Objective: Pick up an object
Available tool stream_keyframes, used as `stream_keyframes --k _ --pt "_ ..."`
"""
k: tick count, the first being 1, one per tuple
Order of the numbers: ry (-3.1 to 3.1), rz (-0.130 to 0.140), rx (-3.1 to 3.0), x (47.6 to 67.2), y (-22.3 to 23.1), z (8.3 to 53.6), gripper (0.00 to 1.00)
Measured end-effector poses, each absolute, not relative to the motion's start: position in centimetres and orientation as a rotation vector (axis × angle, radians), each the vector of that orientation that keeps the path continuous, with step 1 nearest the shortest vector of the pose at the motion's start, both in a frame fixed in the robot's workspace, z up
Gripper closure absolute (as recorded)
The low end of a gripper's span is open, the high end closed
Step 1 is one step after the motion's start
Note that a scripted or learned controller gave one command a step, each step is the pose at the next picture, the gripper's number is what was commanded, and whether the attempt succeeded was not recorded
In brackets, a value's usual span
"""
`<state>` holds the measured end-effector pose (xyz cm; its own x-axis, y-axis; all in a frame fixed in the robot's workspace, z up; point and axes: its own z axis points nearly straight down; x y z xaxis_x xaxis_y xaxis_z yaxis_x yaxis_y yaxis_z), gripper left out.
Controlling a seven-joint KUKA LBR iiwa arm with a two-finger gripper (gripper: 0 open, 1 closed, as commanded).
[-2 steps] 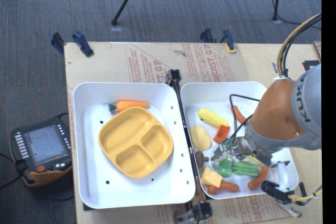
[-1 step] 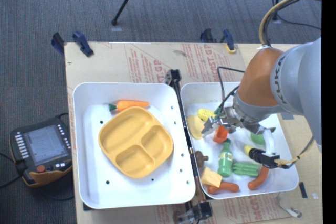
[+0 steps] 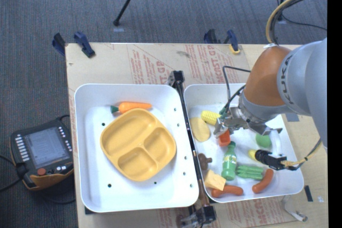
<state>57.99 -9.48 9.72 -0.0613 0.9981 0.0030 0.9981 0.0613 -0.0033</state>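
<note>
My gripper (image 3: 226, 126) hangs low in the right bin (image 3: 295, 176), at its left middle. Directly under it lies a small red toy (image 3: 224, 139), partly hidden by the gripper. A yellow corn cob (image 3: 209, 116) lies just to its left, and a pale yellow slice (image 3: 200, 129) sits beside that. In front of the gripper a green bottle (image 3: 230, 160) stands close to a green cucumber (image 3: 250, 172). I cannot see whether anything is gripped.
The right bin also holds a cheese wedge (image 3: 215, 181), two sausages (image 3: 233, 190) (image 3: 263, 180), a green piece (image 3: 263, 141) and a brown mushroom (image 3: 203, 159). The left bin (image 3: 85, 168) holds a yellow divided plate (image 3: 114, 153) and a carrot (image 3: 133, 107).
</note>
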Motion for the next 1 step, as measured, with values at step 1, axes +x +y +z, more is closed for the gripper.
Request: stream_keyframes --k 1 --pt "-2.215 -0.001 -2.227 60.02 -4.94 20.19 1.0"
